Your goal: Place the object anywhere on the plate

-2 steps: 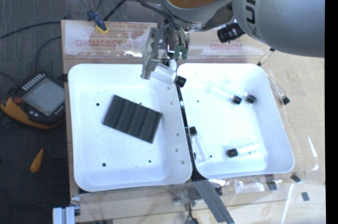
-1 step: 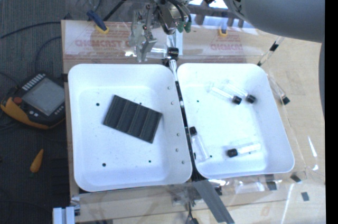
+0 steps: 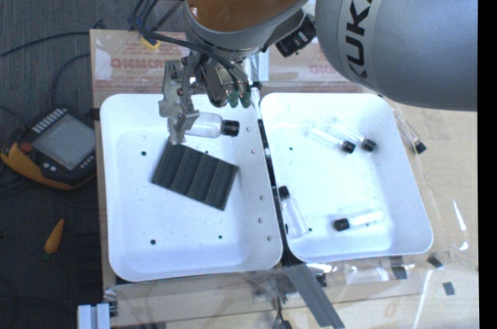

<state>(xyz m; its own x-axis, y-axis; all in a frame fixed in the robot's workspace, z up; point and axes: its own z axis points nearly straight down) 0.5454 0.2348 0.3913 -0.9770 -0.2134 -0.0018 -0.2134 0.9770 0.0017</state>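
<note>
A dark ribbed rectangular plate [image 3: 195,177] lies flat and slightly turned in the left white bin [image 3: 124,242]. Just above its far edge my gripper [image 3: 179,127] points down from the orange-banded wrist. A clear vial with a black cap [image 3: 211,126] sticks out sideways to the right from between its fingers, cap end toward the bin divider. The vial hangs beyond the plate's far edge, over the bin floor. The arm's big grey body covers the top right of the view.
The right bin [image 3: 404,188] holds several more clear black-capped vials: one [image 3: 332,138] near the back, one [image 3: 359,221] at the front, one [image 3: 290,209] along the left wall. A teach pendant [image 3: 54,149] and an orange tool [image 3: 53,236] lie on the floor at left.
</note>
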